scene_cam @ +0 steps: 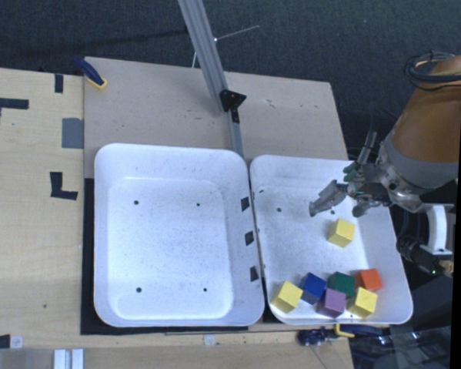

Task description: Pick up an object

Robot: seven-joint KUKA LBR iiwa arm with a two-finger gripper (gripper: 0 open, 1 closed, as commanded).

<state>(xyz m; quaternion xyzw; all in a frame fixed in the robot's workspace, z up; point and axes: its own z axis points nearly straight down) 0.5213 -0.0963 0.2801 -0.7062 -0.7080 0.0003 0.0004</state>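
Your claw (344,198) hangs open and empty over the right bin (289,245), just above the lone yellow cube (340,233). Centre it over that cube, then descend straight so the fingers straddle both sides before closing.

A pale wooden counter (29,208) carried bits of dark tape (57,185) and a grey patch (72,131), with dark blue carpet (300,29) beyond. A slanted metal pole (207,47) crossed a tan board (157,110) under even light.
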